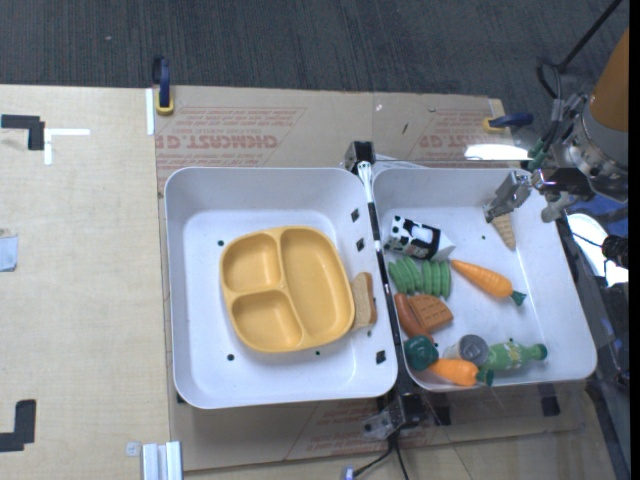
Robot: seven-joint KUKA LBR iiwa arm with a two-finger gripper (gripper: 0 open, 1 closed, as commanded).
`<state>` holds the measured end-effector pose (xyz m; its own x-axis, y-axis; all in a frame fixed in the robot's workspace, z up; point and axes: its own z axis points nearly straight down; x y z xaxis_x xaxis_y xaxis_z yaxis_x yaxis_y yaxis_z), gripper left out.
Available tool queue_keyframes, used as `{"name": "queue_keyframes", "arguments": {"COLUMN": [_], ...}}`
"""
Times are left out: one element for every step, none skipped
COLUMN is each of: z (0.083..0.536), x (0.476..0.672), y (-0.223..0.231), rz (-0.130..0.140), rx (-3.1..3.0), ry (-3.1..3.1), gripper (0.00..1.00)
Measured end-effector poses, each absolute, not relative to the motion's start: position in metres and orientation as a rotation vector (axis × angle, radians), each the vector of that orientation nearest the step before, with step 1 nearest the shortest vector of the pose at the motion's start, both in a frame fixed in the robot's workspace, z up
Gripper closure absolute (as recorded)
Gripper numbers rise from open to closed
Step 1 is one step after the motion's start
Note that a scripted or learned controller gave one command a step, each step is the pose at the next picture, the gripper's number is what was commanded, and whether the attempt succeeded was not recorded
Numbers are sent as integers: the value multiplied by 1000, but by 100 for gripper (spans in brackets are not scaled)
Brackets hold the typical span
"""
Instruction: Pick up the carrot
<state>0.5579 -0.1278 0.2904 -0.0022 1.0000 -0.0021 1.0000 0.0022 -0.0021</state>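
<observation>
The carrot is orange with a small green stub at its lower right end. It lies at a slant on the floor of the right bin, near the middle. My gripper hovers over the bin's far right corner, up and to the right of the carrot and apart from it. Its fingers stand open with nothing between them. A beige cone lies just below the left finger.
Around the carrot lie a green ridged toy, a black-and-white toy, a brown waffle piece, a green bottle, a grey disc and an orange vegetable with a green top. The left bin holds a yellow divided plate and a bread slice.
</observation>
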Motion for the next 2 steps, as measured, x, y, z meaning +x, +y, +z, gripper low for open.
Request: {"name": "queue_keyframes", "arguments": {"z": [182,91], "x": [545,540], "y": [-139,-172], "rz": [-6,-4], "rx": [2379,2527], "ry": [2055,1870], "gripper": [0,0]}}
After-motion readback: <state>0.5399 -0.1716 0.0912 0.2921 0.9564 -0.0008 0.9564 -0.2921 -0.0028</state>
